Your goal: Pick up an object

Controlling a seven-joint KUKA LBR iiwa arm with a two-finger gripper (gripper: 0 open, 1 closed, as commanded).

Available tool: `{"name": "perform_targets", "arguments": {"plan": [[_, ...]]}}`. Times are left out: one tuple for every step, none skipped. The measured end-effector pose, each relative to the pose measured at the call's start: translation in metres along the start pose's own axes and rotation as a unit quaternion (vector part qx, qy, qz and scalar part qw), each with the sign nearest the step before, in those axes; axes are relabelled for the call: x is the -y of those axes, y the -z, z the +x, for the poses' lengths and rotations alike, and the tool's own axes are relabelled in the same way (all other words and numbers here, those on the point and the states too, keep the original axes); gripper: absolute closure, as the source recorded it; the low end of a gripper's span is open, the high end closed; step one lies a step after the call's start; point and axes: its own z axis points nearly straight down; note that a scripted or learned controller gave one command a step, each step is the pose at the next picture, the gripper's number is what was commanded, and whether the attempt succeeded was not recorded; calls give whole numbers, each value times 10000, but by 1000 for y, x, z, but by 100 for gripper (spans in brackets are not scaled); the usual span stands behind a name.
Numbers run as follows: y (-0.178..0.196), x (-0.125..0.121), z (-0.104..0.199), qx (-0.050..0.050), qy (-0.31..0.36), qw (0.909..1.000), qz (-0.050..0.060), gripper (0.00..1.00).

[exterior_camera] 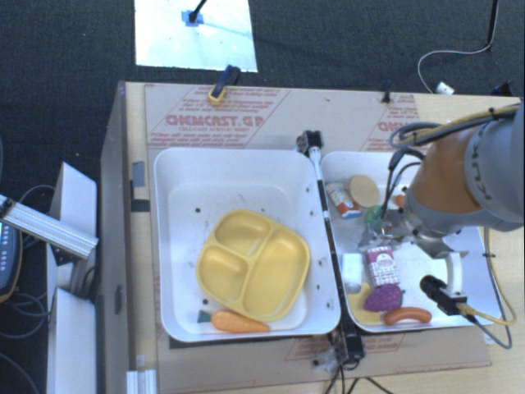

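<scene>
We see our grey arm with its orange band (447, 167) reaching into the right-hand shallow white bin (480, 249), and our hand (384, 230) sits low over the clutter there. We cannot tell how far it is opened, nor whether it has anything in it, because the wrist hides that part from the camera.

The things we could pick lie crowded around the hand. Just below it is a small pink and white carton (382, 267), and below that a purple bunch of toy grapes (383, 298) beside a red toy sausage (408, 315). Above and to the left of the hand lie a round tan disc (364, 191) and a small red and white packet (340, 199). A green scrap (375, 217) shows right at the hand's left side.

We judge the hand hangs here because this bin holds the densest pile, so a downward try has the best odds of catching something.

Well to the left, in the other white bin (176, 220), lie a yellow divided plastic plate (253, 261) and an orange toy carrot (238, 322).
</scene>
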Motion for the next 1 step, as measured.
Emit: {"name": "perform_targets", "arguments": {"plan": [[90,25,68,-3,8,10000,-4,100]]}}
